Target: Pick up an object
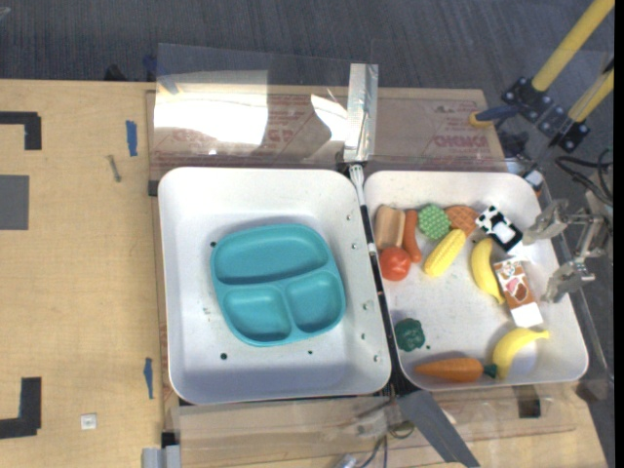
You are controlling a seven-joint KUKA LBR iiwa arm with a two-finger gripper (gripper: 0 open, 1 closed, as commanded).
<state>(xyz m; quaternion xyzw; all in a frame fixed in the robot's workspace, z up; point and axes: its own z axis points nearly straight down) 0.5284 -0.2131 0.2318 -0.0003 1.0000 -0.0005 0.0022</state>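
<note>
- We see toy food in the right bin (570, 344), all placed here rel. to the tomato (395, 263) at the bin's left wall
- Hot dog (390, 226) touches the tomato from above; corn (445, 252) just to its right; banana (484, 267) further right
- Broccoli (409, 335) sits below the tomato, carrot (449, 368) below-right of it, lemon (517, 346) well to the lower right
- Left bin (185, 213) holds a teal tray (279, 283), across the wall from the tomato
- Claw state: we can't tell
- Our guess: pieces are light, stiff, smooth plastic, so prob. slippery; round tomato may roll
- We'd take the corn across its narrow width, mid-length; it has free space on its right side
</note>
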